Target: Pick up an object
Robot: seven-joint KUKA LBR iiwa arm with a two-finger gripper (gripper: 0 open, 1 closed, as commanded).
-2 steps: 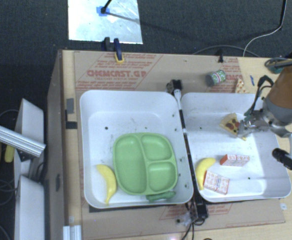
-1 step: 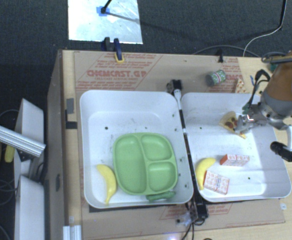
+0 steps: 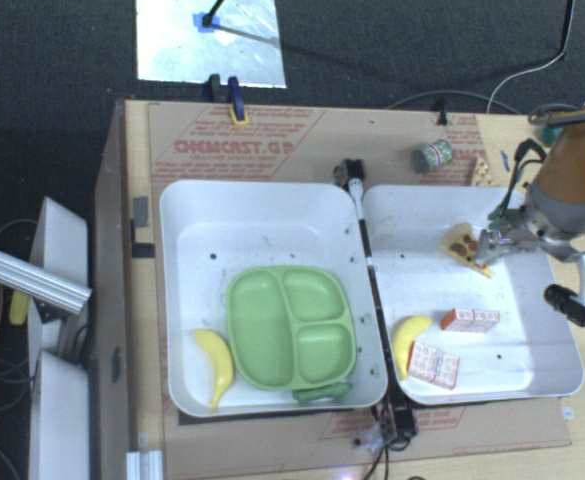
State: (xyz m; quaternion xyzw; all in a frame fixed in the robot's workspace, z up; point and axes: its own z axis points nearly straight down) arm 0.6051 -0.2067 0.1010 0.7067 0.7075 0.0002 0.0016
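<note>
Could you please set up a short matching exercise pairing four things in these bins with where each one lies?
Things:
1. green divided plate
2. pizza slice toy
3. orange box
4. gripper

Places:
A. right bin, far part, right beside the gripper
B. middle of the left bin
C. over the right bin, at its far right side
D. right bin, near part, right of a banana

Pairs: 1-B, 2-A, 3-D, 4-C

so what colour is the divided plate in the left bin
Light green: the divided plate shows plainly in the camera view, beside a yellow banana.
</note>
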